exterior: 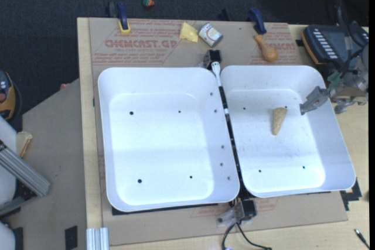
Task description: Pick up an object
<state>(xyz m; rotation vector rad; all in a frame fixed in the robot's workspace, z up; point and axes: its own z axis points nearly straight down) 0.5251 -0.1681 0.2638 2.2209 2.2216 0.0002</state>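
Two white bins are sitting on the bench, and the gripper [309,103], holding nothing, its opening unclear, is waiting just right of the upright-lying tan cone [278,120] in the right bin [328,175].

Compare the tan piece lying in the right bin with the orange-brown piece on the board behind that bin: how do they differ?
The tan piece lies inside the right bin; the orange-brown piece lies outside it, on the board. The tan piece is paler, the orange-brown piece darker and more saturated. The tan piece tapers toward its near end; the orange-brown piece swells to a bulb. Both are small, elongated and untouched.
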